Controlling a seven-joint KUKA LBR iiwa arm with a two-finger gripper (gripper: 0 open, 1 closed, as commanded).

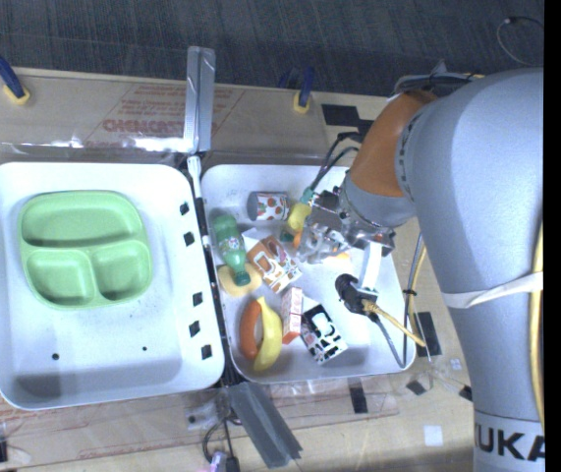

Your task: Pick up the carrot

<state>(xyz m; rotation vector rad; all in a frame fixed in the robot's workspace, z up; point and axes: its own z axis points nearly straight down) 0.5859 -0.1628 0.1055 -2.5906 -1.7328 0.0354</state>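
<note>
Camera view: grey KUKA arm w/ orange band (383, 150) reaches in from the right, low over the right-hand shallow white plastic bin (383, 362). Its two-finger gripper (321, 232) sits among clutter near the bin's centre; whether it's released or clenched, cannot tell, too much metal and packaging overlapping there. Task item looks like the small orange carrot w/ yellowish-green top (297, 219), lying tilted just left of the gripper, beside a small printed can (268, 206). Not seen held by anything. Other stuff: green bottle (228, 239) by the left wall, yellow banana (269, 334) against an orange-red rounded item (250, 327) toward the front, black-and-white printed box (323, 334), printed cartons (274, 264) mid-bin. Left-hand white bin (84, 362) holds a pale green compartment tray (85, 244). To do this step well, prob.: centre the tool over the carrot's mid-length, turn the wrist so closing runs across its narrow width, not along it, and come straight down w/o nudging the can or cartons; the carrot is slim and smooth, likely to roll or squirt out if caught near an end.
</note>
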